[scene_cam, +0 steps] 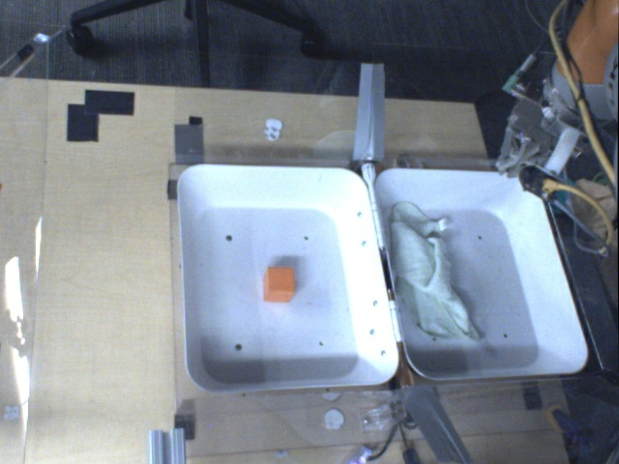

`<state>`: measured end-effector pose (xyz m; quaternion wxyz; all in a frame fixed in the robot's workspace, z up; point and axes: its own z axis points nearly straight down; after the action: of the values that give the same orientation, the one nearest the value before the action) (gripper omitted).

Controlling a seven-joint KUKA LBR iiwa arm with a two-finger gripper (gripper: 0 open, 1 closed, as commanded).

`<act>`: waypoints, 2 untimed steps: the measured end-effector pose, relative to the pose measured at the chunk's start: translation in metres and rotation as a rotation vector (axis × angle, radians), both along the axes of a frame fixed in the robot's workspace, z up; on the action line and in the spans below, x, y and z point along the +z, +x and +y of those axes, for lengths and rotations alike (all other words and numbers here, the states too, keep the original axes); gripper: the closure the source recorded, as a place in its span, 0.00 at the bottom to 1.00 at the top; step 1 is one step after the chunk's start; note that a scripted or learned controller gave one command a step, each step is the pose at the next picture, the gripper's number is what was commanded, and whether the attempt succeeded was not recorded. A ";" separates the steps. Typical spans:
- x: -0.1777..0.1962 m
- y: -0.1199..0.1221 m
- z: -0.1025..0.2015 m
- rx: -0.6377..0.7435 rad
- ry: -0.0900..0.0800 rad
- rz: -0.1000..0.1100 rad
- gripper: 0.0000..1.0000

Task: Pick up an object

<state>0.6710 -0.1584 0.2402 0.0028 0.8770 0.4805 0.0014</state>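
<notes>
**A:** Nearest us we have the front strip of the wooden bench [87, 356], pale and bare on the left, with a few small fittings and a clear bracket below the bins. What sits behind it?

**B:** The two white bins, touching along a shared middle seam. In the left bin [208, 356] we see the orange cube [280, 284] just left of the floor's centre, well apart from every wall, so there is open floor on all sides of it. In the right bin [566, 351] a crumpled pale cloth [430, 278] lies along the left half, close to the seam wall; the right half of that floor is open.

**A:** And the arm?

**B:** We see the gripper [527, 153] at the far right corner of the right bin, above its rim and well away from both cube and cloth (cables trail beside it). We cannot tell how wide its claw stands; the tips are too small and cluttered to read, and we see nothing between them.

**A:** Farther back?

**B:** A grey metal post [369, 114] rises behind the seam, black tape marks [95, 112] lie on the bench at far left, and beyond the bench edge we see dark carpet with the black legs of a chair base [198, 8].
</notes>
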 end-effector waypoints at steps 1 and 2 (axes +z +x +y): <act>-0.002 -0.002 0.020 -0.144 0.003 0.005 1.00; -0.021 -0.017 0.049 -0.552 0.005 0.003 1.00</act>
<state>0.6536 -0.1098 0.2188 0.0001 0.9747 0.2234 0.0006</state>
